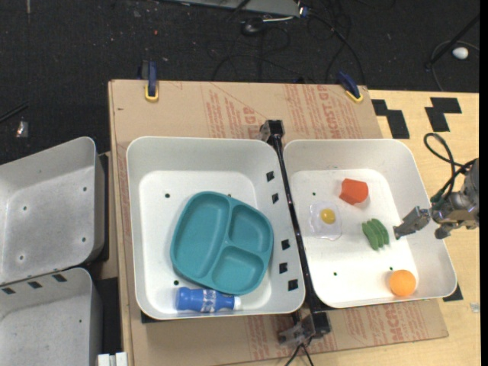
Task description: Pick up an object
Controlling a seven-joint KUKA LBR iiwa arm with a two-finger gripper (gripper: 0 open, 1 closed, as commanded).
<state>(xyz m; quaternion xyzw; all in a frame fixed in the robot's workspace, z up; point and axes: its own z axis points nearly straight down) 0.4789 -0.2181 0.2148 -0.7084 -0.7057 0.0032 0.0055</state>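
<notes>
Two white bins sit side by side on a brown board, and the right bin is the one to watch. The gripper hangs over that bin's right wall, about halfway along it, coming in from the edge of the bench. One dark finger sticks out toward the bin's middle and another shows nearer the wrist, but from here I cannot tell whether they are spread or pressed together. Nothing sits between them.

Inside the right bin, a green piece lies near the middle, just beside the fingertip on its inner side, apart from it as far as I can see. A red block rests toward the bin's far side. A clear dish with a yellow spot, like a fried egg, lies toward the bin's left wall. An orange ball sits in the bin's near right corner.

To the left of the right bin, the other bin holds a teal tray with three compartments, tilted across its floor, and a blue bottle lying on its side along its near wall
</notes>
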